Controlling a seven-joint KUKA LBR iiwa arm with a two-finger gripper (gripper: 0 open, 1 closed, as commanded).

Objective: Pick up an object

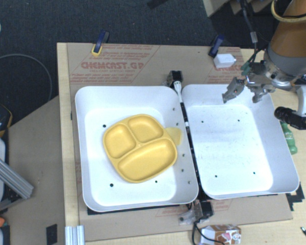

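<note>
I have the claw (243,92) spread and holding nothing, hanging over the far edge of the right bin (275,177); the yellow plate (139,148) lies flat in the left bin (92,188), well apart; I judge this the approach; next I'd swing left and descend on its rim.

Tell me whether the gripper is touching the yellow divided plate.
Apart. In the camera view the gripper hangs over the right bin's far edge, while the yellow divided plate lies in the left bin.

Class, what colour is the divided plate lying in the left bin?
Yellow: the divided plate shows best in the camera view.
</note>
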